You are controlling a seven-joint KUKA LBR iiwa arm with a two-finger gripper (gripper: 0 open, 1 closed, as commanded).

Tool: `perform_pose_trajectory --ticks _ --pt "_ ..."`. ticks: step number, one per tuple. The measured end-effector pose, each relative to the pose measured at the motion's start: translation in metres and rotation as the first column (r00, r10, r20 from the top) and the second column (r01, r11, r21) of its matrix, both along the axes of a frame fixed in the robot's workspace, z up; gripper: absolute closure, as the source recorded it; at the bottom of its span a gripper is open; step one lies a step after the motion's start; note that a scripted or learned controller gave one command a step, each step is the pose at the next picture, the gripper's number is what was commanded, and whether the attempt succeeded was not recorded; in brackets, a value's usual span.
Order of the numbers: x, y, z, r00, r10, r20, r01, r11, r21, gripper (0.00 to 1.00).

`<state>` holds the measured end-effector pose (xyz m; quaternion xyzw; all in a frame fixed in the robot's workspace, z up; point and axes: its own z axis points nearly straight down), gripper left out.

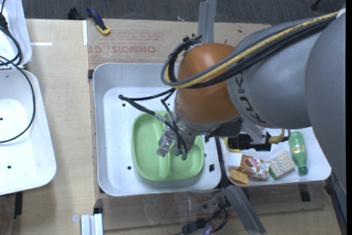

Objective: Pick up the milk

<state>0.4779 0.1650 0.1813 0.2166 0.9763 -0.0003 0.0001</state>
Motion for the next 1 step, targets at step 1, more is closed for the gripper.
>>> perform_pose_trajectory --ticks 1 --pt "0.0001 0.0384 0.0204 0.99 0.138 0.0 -0.138 0.99 0.0 1.0"
